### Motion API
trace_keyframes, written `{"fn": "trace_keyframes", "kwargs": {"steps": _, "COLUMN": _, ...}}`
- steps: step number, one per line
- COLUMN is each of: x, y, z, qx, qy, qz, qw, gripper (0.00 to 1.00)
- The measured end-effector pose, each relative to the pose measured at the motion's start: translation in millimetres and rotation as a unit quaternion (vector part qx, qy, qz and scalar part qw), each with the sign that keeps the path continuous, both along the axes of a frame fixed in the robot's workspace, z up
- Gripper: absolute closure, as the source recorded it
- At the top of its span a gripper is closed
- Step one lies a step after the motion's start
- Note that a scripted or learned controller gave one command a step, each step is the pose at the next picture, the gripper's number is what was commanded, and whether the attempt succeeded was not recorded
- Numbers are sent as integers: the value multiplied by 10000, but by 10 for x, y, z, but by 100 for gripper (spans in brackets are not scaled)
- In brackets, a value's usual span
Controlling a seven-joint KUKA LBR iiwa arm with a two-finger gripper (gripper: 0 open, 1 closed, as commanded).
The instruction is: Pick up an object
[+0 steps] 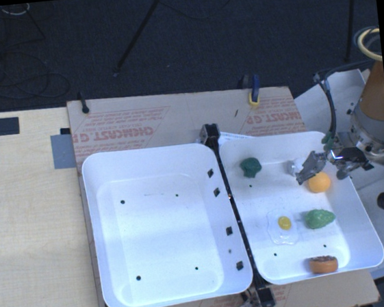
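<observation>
The right bin (366,233) holds several small objects. A dark green lump (251,167) lies near its back left and an orange ball (319,183) near its right wall. A fried-egg toy (283,225) and a light green leafy piece (318,218) lie toward the front, with an orange-brown piece (323,264) at the front edge. My gripper (329,165) hangs low over the bin's right side, just above and behind the orange ball. It is open with nothing between its fingers; one grey finger (309,167) points left.
The left bin (99,215) sits beside the right one, with a black divider strip (225,200) between them. Cardboard lies under both bins. A blue clamp (254,88) stands at the cardboard's back edge. The arm's orange band (378,94) is at the right.
</observation>
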State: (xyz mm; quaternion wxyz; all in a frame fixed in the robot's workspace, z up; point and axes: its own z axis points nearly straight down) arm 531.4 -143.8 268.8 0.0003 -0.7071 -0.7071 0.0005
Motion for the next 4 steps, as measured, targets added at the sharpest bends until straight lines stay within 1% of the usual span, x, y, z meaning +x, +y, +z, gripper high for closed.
{"fn": "trace_keyframes", "kwargs": {"steps": 1, "x": 45, "y": 478, "z": 866, "qx": 2, "qy": -42, "qz": 29, "qw": 10000, "gripper": 0}}
{"fn": "trace_keyframes", "kwargs": {"steps": 2, "x": -409, "y": 630, "z": 1394, "qx": 3, "qy": -22, "qz": 13, "qw": 10000, "gripper": 0}}
{"fn": "trace_keyframes", "kwargs": {"steps": 3, "x": -391, "y": 626, "z": 1452, "qx": -1, "qy": 14, "qz": 25, "qw": 10000, "gripper": 100}}
{"fn": "trace_keyframes", "kwargs": {"steps": 4, "x": -106, "y": 694, "z": 325, "qx": 7, "qy": 65, "qz": 2, "qw": 10000, "gripper": 100}}
